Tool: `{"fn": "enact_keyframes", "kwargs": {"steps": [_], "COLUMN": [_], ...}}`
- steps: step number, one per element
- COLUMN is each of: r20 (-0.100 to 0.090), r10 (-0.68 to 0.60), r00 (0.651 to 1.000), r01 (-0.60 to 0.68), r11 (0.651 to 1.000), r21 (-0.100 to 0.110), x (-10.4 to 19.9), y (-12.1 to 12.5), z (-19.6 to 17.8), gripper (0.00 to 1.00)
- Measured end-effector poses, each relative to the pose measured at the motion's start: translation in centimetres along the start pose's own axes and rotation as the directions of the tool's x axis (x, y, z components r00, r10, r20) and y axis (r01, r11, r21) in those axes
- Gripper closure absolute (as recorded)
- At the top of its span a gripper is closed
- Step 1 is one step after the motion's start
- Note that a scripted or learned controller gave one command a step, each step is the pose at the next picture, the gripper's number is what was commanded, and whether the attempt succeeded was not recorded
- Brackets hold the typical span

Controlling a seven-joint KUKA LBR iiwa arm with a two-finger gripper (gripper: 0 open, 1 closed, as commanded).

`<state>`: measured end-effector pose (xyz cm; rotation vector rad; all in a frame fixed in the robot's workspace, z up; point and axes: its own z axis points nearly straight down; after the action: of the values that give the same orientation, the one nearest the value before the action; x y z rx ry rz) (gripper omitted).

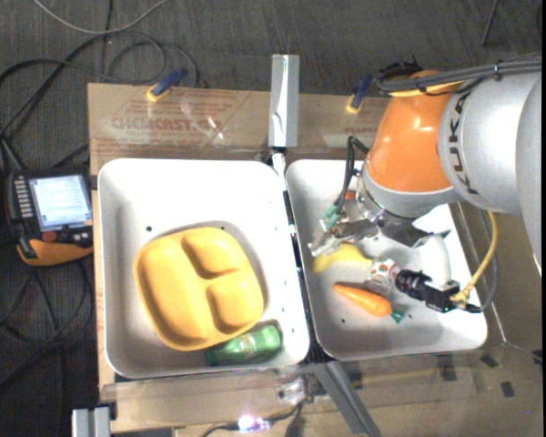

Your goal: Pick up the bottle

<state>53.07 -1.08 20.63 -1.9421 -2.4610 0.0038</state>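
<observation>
The bottle (245, 344) — green, lying on its side — rested in the left bin (118, 244) at its near edge, touching the near rim of a yellow sectioned tray (200, 285). The arm (437, 144) reached in from the right over the right bin (437, 335), with the claw (332, 235) down near that bin's left wall, just beside a yellow banana-like item (341, 256). Whether the claw's fingers were apart or together could not be told; the wrist covered most of them. A toy carrot (364, 300) lay near the middle of the right bin, with a small printed package (382, 274) just beyond it.

Assessment: the claw stood in the wrong bin, well apart from the target, with the dividing walls between them. Risks noted — a closure here would take the yellow item, not the bottle. In the crossing, a low claw could catch the bin walls. At the target, the bottle lay wedged between tray and bin wall; fingers might strike either, or the round body could roll or slip from the grasp.
</observation>
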Motion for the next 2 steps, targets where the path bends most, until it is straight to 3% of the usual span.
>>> {"fn": "enact_keyframes", "kwargs": {"steps": [1,2], "r20": [0.005,0.005], "r10": [0.184,0.404], "r00": [0.983,0.915], "r01": [-0.184,-0.404], "r11": [0.983,0.915], "r21": [-0.003,-0.003], "x": [-0.8,-7.8], "y": [6.4,3.1], "z": [2.4,2.3], "gripper": [1.00,1.00]}}
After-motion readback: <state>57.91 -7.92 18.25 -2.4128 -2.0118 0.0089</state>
